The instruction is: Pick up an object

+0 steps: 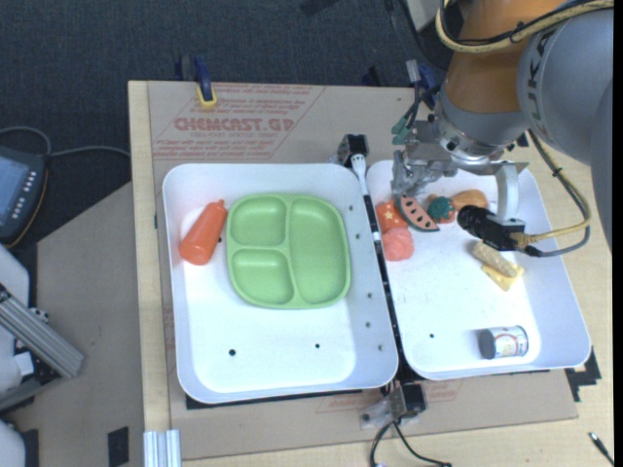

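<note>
Grey and orange, the arm (506,56) is lowered over the right bin (545,329); whether its fingers (414,178) are spread or closed cannot be told. Just below them a watermelon slice (421,212) is seen, with a pink cup (397,244) beneath it.

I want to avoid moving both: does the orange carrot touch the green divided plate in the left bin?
Apart. The camera view shows a strip of white bin floor between the carrot and the green plate.

divided plate (289,249) and carrot (202,233) lie in left bin (200,358); can (503,341) in right bin (555,309).
</note>
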Controlling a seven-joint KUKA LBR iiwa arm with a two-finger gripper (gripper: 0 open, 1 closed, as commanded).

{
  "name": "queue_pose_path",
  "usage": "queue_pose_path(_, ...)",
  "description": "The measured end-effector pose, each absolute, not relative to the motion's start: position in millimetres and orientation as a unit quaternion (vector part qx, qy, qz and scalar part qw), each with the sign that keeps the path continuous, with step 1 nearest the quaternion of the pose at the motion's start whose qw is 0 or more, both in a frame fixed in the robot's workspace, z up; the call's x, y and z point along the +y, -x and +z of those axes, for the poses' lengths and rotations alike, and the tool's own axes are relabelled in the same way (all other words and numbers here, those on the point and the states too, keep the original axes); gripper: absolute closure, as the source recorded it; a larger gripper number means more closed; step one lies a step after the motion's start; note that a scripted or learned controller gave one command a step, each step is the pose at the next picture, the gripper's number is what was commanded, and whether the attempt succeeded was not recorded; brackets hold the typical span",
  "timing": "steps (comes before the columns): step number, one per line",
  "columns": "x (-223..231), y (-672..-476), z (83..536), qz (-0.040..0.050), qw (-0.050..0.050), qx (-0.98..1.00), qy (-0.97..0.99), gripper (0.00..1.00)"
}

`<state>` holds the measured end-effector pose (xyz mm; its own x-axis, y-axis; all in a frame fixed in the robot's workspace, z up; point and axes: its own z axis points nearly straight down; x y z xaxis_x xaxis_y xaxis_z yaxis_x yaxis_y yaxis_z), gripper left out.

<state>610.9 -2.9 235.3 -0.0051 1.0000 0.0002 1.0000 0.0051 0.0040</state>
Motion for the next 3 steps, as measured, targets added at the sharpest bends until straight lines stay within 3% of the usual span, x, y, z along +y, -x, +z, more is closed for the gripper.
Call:
queue_pose_path(1, -11, -612.1, 216, -0.0015, -0.001, 0.707, -0.707, 1.00)
queue_pose_path(2, -12, -614.7, 230, 0.0012, 0.002, 0.707, -0.707, 1.00)
queue_pose_path(3, -8, -603.3, 217, -0.0014, -0.002, 0.707, -0.707, 1.00)
